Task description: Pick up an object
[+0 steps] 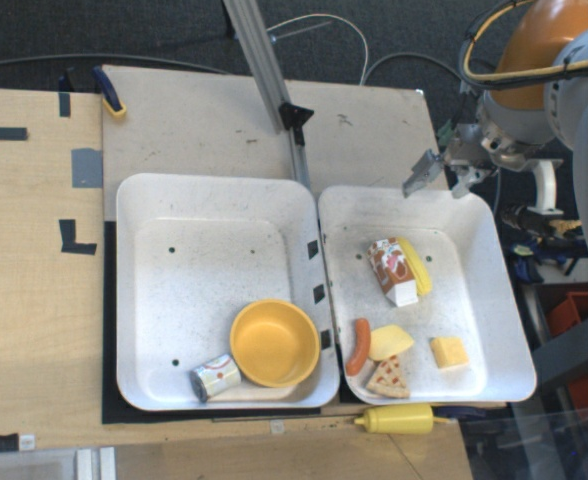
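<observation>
Step in hand: approach. The gripper hangs over the far right corner of the right bin, above the rim, well apart from every item. Fingers appear spread and nothing sits between them; the pick has not begun.

Right bin contents: a small carton near the middle with a banana touching its right side; nearer the front edge, a hot dog, a pale yellow wedge, a pizza slice and a cheese cube. Left bin holds a yellow bowl and a small can lying on its side just beside it. A mustard bottle lies on the bench in front of the right bin.

Likely target, by nearness: the carton. Its long axis runs from the far left to the near right, tilted a little off the bin's side wall; the white end points toward the front. The banana lies nearly parallel along it.

Next move, as judged: travel inward and down to the carton, turn the wrist so the fingers close across the short width, not along the length. Risk: the banana is pressed alongside, so one finger may land on it or grab both.
</observation>
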`<state>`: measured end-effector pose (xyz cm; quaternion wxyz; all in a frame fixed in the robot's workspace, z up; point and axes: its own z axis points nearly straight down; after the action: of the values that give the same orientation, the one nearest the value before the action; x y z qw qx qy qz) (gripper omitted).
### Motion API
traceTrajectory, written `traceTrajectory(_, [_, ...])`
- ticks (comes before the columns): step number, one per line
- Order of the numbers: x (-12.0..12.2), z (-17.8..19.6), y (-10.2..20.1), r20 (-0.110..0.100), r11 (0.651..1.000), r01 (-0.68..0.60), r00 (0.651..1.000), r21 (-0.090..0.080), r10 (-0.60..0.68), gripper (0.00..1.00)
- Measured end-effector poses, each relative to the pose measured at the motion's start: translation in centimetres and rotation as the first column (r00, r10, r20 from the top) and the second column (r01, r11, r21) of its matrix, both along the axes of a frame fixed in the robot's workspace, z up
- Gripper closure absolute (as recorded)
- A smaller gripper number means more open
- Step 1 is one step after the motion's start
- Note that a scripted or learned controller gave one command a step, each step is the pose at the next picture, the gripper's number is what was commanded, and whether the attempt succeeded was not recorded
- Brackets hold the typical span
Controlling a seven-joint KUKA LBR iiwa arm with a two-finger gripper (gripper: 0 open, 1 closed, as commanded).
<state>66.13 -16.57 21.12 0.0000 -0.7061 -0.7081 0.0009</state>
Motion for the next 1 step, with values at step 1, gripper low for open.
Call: traceTrajectory(1, [0.0,0.01,-0.01,0.0,1.0,0.0,1.0,0.0,0.0,0.0])
